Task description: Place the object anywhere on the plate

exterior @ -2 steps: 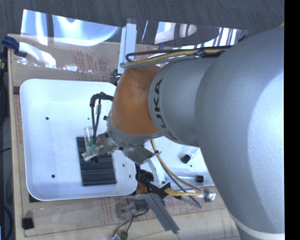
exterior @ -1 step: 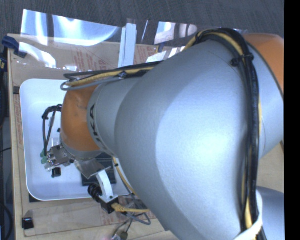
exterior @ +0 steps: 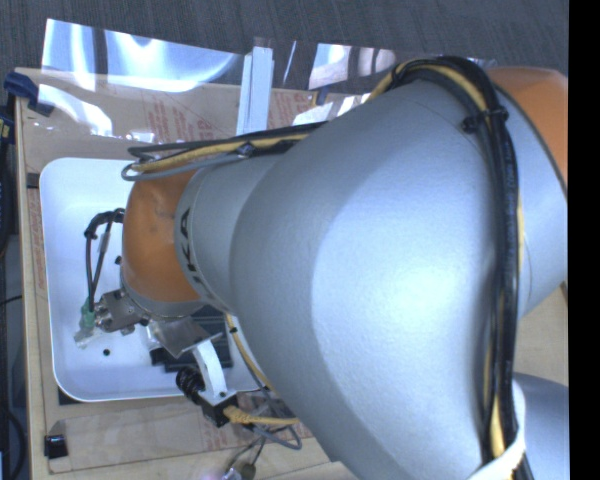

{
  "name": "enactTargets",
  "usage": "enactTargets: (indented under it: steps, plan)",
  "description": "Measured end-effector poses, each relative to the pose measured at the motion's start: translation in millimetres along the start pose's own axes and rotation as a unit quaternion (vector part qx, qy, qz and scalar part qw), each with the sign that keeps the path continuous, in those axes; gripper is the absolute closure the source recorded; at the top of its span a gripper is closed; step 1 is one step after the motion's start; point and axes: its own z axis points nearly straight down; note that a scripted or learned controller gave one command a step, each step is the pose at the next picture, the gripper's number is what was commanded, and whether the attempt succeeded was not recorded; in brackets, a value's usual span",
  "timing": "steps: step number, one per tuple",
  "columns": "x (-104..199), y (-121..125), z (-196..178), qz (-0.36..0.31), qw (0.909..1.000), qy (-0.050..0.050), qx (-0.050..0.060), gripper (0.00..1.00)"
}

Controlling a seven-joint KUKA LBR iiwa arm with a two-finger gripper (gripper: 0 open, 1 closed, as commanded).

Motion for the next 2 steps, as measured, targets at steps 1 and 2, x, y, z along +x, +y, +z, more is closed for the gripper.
enactTargets:
  steps: [1,2]
  plan:
    - [-70,-18,-91,-0.042,0.9991,0.0,-0.004,0.0]
    - [7,2,22,0.073,0.9973,0.001,-0.001,0.0]
